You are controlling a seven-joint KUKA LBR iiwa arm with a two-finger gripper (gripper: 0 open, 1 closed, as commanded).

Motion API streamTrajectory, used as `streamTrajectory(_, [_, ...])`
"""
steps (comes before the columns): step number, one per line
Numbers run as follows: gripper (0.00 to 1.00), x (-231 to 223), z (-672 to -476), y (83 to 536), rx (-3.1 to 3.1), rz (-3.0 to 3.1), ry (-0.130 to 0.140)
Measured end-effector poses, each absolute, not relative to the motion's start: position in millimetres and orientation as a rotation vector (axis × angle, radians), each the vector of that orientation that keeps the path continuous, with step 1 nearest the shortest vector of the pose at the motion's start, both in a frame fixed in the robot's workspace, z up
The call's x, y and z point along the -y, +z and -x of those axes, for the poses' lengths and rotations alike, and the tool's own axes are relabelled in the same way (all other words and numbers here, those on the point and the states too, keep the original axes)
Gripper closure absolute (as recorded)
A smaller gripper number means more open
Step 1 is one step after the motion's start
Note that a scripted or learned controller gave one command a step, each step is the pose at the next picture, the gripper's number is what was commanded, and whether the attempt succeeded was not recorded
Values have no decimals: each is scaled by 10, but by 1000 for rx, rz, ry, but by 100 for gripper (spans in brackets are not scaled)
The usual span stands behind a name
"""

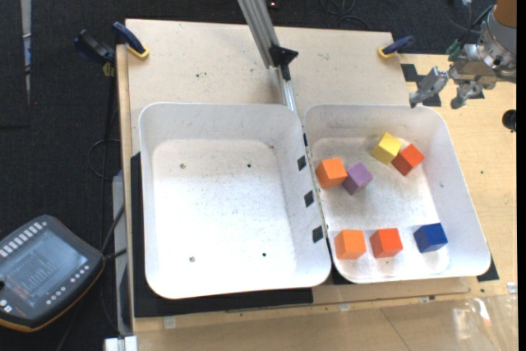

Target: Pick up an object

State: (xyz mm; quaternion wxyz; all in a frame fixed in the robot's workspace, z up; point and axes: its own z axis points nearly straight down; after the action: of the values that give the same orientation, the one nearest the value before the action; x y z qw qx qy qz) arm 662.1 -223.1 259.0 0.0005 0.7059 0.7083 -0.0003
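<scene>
gripper (444, 90) sits at upper right of frame, over the bench just past the top right corner of the right bin (460, 177), fingers spread apart with nothing between them. grey arm comes in from the right edge.

right bin holds seven cubes. upper part: yellow cube (386, 148) touching a red cube (408, 159) on its right. left of those, an orange cube (332, 172) touching a purple cube (357, 177). lower part, in a row near the bottom wall: another orange cube (350, 244), just beside it a red-orange cube (386, 242), then a blue cube (430, 237) a bit apart toward lower right.

left bin (156, 177) fills centre left of frame, its right wall touching the right bin's.

metal pole (251, 0) slants from top centre down to where the bins meet. blue and yellow clamps (127, 39) at upper corners of the bench. teach pendant (41, 271) at lower left.
</scene>
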Motion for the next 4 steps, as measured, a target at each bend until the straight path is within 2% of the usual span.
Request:
streamTrajectory(1, [0, 2229, -6621, 2590, -2225, -2217, -2])
streamTrajectory(3, [0, 2082, -6562, 1400, -2227, -2221, -5])
streamTrajectory(4, [0, 2072, -6569, 942, -2225, -2218, 1])
